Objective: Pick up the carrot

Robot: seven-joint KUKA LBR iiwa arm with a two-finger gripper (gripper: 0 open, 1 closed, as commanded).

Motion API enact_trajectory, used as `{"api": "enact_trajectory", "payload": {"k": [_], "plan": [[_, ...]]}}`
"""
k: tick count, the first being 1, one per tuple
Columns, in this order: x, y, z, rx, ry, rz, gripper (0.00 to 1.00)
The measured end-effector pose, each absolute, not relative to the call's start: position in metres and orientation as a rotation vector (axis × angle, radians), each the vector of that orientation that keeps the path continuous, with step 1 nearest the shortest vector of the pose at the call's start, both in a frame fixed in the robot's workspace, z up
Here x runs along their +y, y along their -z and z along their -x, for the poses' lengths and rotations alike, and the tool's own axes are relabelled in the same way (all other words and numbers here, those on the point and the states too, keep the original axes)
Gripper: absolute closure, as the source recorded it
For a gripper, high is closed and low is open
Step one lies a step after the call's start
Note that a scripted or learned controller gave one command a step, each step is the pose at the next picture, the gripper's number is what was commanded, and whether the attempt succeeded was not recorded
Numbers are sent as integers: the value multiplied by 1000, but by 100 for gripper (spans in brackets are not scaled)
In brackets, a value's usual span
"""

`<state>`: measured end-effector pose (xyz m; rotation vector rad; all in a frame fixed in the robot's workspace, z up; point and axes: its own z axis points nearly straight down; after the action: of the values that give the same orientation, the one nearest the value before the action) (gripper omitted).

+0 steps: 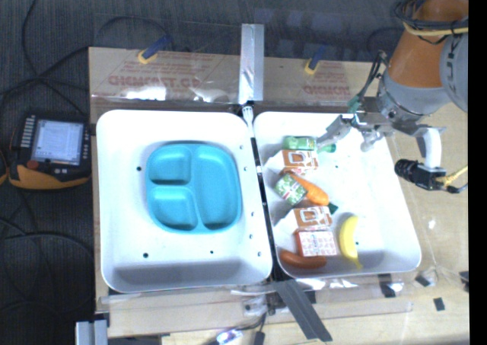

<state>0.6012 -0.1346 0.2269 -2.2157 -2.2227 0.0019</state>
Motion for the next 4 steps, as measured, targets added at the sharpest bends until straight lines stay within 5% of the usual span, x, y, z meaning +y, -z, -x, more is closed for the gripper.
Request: {"api": "enact_trajectory", "payload": {"k": [1, 2, 3, 4], "plan": [[-125, -93, -579, -1952, -1, 2457, 0], [-127, -102, -578, -1950, -4, 2457, 100], [-126, -101, -578, -1949, -4, 2456, 0], [-150, -90, -540, -2176, 13, 2281, 0]]}}
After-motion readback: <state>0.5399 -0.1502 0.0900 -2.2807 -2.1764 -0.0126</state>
